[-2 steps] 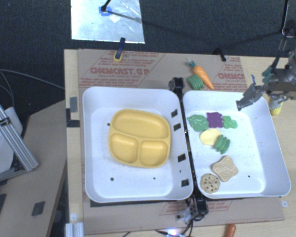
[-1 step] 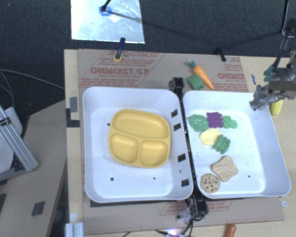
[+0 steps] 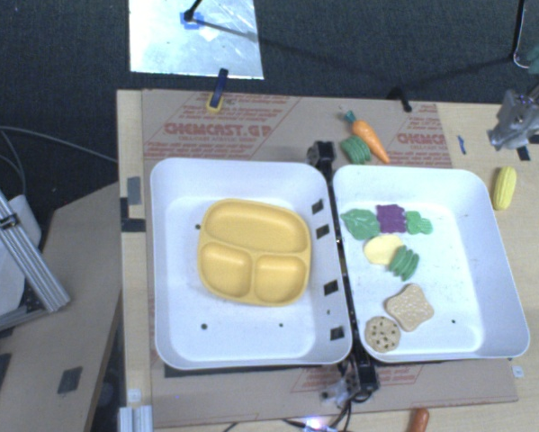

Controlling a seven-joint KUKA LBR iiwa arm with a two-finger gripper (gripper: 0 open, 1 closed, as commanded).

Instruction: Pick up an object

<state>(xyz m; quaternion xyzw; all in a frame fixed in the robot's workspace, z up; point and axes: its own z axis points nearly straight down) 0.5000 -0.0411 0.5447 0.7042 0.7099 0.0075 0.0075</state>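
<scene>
Left bin (image 3: 175,268): holding a yellow divided plate (image 3: 253,250).
Right bin (image 3: 485,268): holding a green leaf (image 3: 360,222), purple piece (image 3: 390,216), yellow piece (image 3: 382,248), toast slice (image 3: 409,307) and cookie (image 3: 381,334).
Tabletop (image 3: 278,124): carrying a toy carrot (image 3: 368,135) above the bins and a yellow corn piece (image 3: 504,188) at right.
Tool (image 3: 519,124): hovering over the tabletop's upper right, apart from the bins.

Glossy plastic bins (image 3: 485,241) — matt yellow tray (image 3: 254,251)

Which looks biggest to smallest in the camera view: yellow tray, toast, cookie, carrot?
1. Yellow tray, by far.
2. Carrot and toast look about alike; not ranking them.
3. Cookie, slightly smaller than the toast.
</scene>
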